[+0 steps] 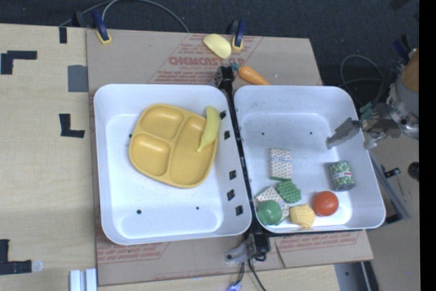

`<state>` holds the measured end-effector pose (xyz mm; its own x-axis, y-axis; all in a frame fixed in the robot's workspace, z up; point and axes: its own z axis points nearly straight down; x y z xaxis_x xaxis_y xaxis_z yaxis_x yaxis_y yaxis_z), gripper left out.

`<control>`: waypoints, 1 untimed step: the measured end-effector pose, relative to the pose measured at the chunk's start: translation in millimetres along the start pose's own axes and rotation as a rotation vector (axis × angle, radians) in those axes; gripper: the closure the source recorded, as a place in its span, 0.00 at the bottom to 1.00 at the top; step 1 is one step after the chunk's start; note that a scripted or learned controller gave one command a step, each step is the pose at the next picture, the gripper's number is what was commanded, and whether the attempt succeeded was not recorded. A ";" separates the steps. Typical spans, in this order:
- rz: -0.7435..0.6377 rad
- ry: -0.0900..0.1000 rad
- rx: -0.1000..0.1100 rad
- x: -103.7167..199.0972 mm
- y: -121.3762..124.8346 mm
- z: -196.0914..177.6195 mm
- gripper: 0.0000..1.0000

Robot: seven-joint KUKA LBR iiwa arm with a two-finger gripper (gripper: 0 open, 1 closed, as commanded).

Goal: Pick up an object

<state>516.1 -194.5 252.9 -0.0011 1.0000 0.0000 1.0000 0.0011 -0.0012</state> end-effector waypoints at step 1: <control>-0.001 0.003 0.007 54.1 34.6 142.2 0.00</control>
<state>550.5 -140.4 110.7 -0.0025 1.0000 0.0030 1.0000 0.0025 -0.0078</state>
